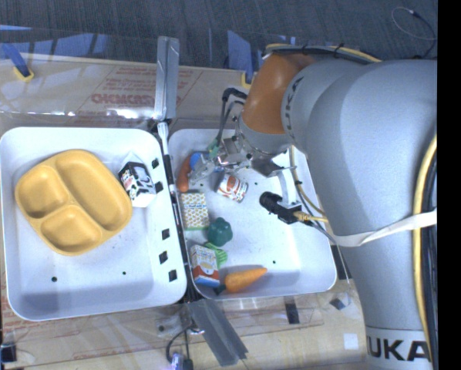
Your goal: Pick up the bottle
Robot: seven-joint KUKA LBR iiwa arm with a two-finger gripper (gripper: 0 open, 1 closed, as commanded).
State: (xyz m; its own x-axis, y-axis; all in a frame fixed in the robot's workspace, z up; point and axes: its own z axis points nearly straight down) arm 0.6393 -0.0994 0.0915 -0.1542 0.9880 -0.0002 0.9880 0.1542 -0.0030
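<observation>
Reaching in over the right-hand bin (315, 272), the grey arm's claw (229, 154) hangs low among a huddle of small goods near the bin's far-left corner; whether it is spread or closed cannot be told from this slant. The bottle is hard to pick out: the likeliest candidate is a small blue-and-clear item (197, 163) just beside the claw, pressed against an orange-red piece at the divider. A red-and-white crumpled packet (232, 186) lies just below the claw, close enough that a descent could catch it instead, or nudge the bottle against the wall. A smooth, rounded bottle may also slip from a pinch taken off-centre. Nearer the camera sit a printed flat packet (194, 209), a knobbly green toy (218, 230), a small carton (203, 260) and a glossy orange carrot (244, 278). The left-hand bin (30, 299) holds a matte yellow divided tray (71, 200) and a black-and-white carton (139, 182).
</observation>
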